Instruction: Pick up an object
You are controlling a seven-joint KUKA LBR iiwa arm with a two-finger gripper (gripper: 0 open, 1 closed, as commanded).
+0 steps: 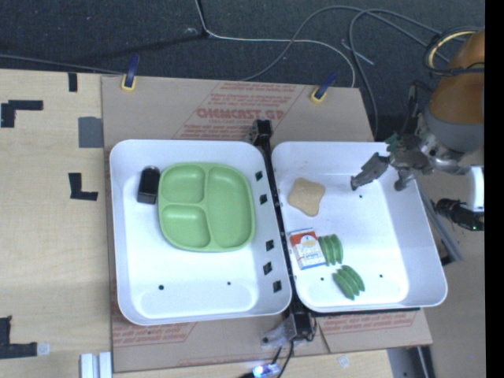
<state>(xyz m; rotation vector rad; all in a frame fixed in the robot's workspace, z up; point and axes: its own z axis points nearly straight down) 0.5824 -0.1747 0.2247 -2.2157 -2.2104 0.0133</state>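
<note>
In the right bin (409,235) lie a tan, bread-shaped piece (305,196), a small red and white box (307,250), and two green pods, one beside the box (333,247) and one nearer the front (348,281). My gripper (383,179) hangs over the bin's far right part, to the right of the tan piece and apart from it. Its two dark fingers (363,177) are spread open with nothing between them.
The left bin (126,242) holds a green divided plate (207,206) and a small black block (148,185) at its left side. A black divider with clips (272,211) runs between the bins. Cables lie on the dark mat behind.
</note>
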